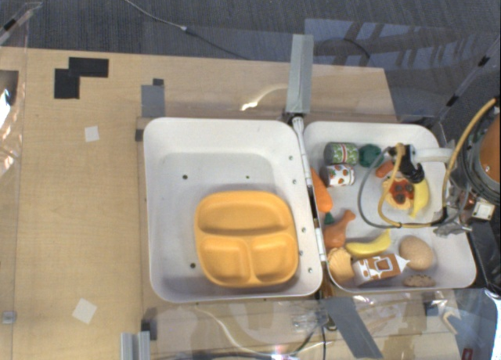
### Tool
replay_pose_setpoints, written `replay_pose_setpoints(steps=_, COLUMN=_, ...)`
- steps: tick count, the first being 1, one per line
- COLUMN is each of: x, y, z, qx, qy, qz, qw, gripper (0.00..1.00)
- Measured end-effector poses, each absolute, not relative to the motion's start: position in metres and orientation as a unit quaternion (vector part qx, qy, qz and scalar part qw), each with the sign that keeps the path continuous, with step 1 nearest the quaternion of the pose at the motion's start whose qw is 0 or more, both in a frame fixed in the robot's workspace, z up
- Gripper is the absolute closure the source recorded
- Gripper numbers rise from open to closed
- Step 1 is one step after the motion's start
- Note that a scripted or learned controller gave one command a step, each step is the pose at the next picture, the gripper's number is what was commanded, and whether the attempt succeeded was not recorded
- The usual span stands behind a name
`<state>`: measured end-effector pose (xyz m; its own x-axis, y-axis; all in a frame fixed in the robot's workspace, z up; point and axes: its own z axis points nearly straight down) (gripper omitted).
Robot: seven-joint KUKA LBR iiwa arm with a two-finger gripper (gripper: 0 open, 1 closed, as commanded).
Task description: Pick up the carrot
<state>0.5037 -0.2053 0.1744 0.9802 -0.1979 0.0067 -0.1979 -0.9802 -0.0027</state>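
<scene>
Carrot lies in the right bin, against its left wall, beside a small can; gripper hangs at that bin's right edge, well apart from it; I cannot tell whether it is open or closed.

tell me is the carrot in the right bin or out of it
In. The carrot lies flat on the floor of the right bin, along its left wall, next to the drumstick.
</scene>
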Motion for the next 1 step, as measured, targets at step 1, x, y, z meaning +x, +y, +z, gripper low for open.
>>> replay_pose_setpoints(steps=1, x=0.4972, y=-0.205, z=0.1367, qx=-0.994, qy=0.11, qz=0.0004, qw=0.002, gripper=1.0)
